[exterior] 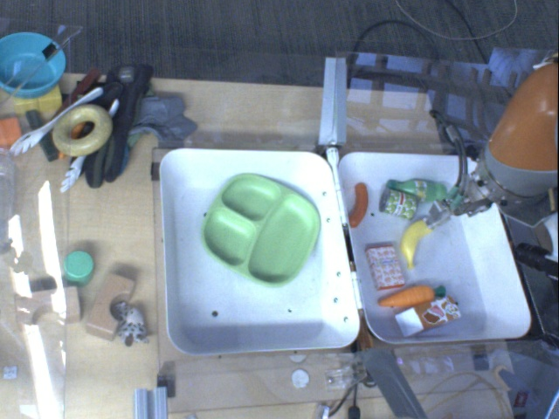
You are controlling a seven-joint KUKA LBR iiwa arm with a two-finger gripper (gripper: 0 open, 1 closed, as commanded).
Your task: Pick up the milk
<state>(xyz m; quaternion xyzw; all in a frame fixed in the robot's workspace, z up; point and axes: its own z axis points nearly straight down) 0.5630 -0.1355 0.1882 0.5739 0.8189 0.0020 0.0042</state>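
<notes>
Jaws (447, 209) low over right bin (511, 321), beside banana (412, 241)

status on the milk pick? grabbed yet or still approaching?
Done: nothing looks finished. The milk, a small carton, lies at the near edge of the right bin, beside the carrot.
In hand: the gripper is at the bin's far side, near the banana and green bottle, with nothing seen between its fingers.
Left: reach the carton, grasp it, lift.
</notes>
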